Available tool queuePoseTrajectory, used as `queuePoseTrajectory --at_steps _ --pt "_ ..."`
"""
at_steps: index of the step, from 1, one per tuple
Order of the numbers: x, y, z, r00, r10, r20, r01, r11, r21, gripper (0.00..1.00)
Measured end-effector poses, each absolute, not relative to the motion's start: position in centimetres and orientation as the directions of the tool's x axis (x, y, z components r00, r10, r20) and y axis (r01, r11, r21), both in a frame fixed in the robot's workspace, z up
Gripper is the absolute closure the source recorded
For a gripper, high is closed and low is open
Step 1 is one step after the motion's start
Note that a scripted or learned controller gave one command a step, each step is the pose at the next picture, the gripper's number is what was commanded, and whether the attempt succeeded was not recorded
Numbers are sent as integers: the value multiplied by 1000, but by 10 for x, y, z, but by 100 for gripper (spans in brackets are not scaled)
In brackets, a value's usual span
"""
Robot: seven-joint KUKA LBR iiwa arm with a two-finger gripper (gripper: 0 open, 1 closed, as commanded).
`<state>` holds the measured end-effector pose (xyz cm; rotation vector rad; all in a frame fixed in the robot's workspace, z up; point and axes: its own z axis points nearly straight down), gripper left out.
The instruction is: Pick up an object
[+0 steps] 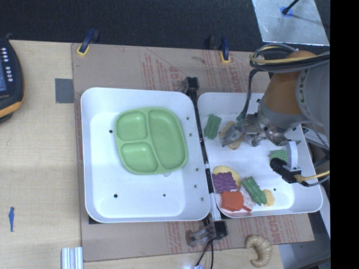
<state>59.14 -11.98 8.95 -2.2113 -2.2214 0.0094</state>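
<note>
Gripper (pixel 234 136) low in right bin (pixel 305 206), over tan object (pixel 229 131); whether it grips anything, cannot tell, view poor. Tan object beside green block (pixel 212 125). Probably light, rigid toy; grasp across narrow middle.

Right bin (pixel 303 205) crowded with toy food (pixel 242 190); open floor around left bin's green tray (pixel 151 139)

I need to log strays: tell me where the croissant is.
The croissant lies outside both bins, on the bench at the camera view's bottom edge, just below the right bin.
</note>
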Motion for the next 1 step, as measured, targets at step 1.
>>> queuePoseTrajectory --at_steps 1 --pt "653 -109 93 -6 1000 -1 1000 6 3 0"
